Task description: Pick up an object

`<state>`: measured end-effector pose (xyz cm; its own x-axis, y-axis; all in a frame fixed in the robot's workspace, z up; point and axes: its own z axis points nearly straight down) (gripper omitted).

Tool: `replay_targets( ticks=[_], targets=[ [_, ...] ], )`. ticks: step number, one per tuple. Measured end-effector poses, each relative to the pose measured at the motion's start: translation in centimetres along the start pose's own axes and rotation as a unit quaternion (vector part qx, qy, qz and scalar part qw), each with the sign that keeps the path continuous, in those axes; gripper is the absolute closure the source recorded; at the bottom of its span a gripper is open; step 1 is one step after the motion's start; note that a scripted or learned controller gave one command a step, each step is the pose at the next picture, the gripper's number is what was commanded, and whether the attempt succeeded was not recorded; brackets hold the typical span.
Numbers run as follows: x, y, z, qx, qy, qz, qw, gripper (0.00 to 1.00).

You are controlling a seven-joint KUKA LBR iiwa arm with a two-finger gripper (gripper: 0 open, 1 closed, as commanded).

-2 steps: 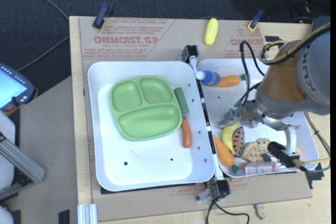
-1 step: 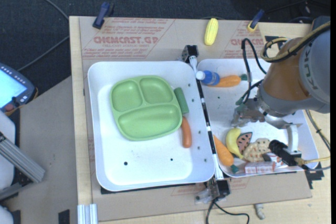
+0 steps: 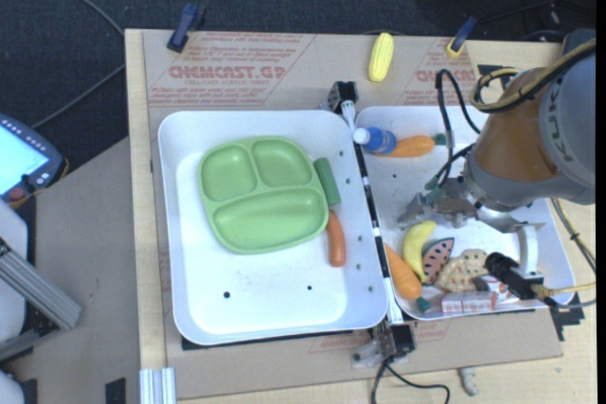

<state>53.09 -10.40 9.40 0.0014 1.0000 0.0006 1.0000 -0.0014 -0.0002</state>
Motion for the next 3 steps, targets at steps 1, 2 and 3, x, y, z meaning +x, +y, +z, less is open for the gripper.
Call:
replay_targets(
  ticks=[1, 2, 3],
  targets=[
    [0.99, -0.47, 0.98, 0.001, 0.000, -0.001, 1.0000, 0.00],
    [1.00, -0.42, -0.01, 0.000, 0.000, 0.000, 1.0000, 1.00],
    [1.01, -0.44, 0.00, 0.000, 0.000, 0.000, 1.0000, 0.00]
  ],
)
